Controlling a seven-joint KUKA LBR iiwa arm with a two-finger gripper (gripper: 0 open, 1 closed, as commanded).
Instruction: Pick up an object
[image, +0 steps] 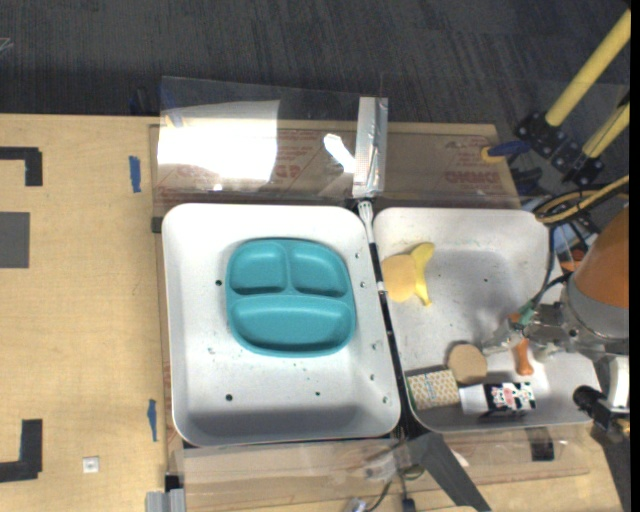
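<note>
Grey arm (600, 300) cut off at right edge; tool (522, 340) blurred over right bin (470, 240), grip state unreadable.

Grey arm (598, 322), orange band

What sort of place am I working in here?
Probably a robotics lab's bin-picking bench: two white bins on cardboard, a teal divided plate in the left, toy-like items such as a yellow banana in the right.
</note>
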